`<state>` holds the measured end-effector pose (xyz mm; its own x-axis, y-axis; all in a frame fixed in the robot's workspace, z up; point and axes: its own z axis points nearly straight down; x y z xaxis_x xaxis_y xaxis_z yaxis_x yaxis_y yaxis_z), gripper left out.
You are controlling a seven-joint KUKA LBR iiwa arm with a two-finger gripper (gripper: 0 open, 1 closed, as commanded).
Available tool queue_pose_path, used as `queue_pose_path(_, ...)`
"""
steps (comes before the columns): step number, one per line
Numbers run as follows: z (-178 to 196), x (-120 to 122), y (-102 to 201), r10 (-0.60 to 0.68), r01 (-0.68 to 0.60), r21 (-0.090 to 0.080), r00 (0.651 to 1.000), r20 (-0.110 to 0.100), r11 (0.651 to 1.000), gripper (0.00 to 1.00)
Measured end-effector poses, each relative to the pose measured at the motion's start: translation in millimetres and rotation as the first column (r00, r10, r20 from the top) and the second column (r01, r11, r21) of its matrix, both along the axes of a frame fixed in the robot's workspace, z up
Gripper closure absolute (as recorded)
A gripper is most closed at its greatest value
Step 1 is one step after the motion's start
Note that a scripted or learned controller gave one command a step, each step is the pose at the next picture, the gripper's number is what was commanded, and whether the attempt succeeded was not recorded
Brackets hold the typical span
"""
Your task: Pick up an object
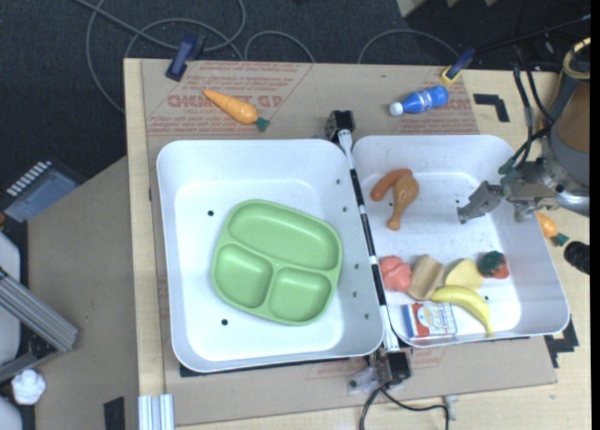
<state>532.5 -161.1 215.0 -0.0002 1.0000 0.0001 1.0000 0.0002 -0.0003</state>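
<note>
The right bin (441, 152) holds a brown chicken drumstick (398, 192) near its upper left. Along the bin's front lie a pink piece (396, 273), a tan piece (427, 276), a yellow banana (466, 302), a red and green item (494, 266) and a small flat packet (431, 320). My gripper (480, 201) hangs over the bare right-middle of this bin, right of the drumstick and above the banana group. It touches none of the objects, and nothing hangs from it.
The left bin (187, 175) holds a green divided plate (277, 261). A toy carrot (234, 107) and a blue bottle (420, 101) lie on the bench behind the bins. A black divider (361, 222) runs between the bins. A small orange item (547, 225) sits at the right rim.
</note>
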Motion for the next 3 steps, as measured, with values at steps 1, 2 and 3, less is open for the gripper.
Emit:
queue_pose_path(1,-48.8,-33.8,-63.3,-0.002,0.002,0.0,1.0,-0.001,1.0,0.0)
queue_pose_path(2,-130.8,-16.5,-50.8,0.0,0.0,0.001,1.0,-0.001,1.0,0.0)
queue_pose_path(3,-120.5,-15.9,-51.2,0.0,0.0,-0.001,1.0,0.002,1.0,1.0)
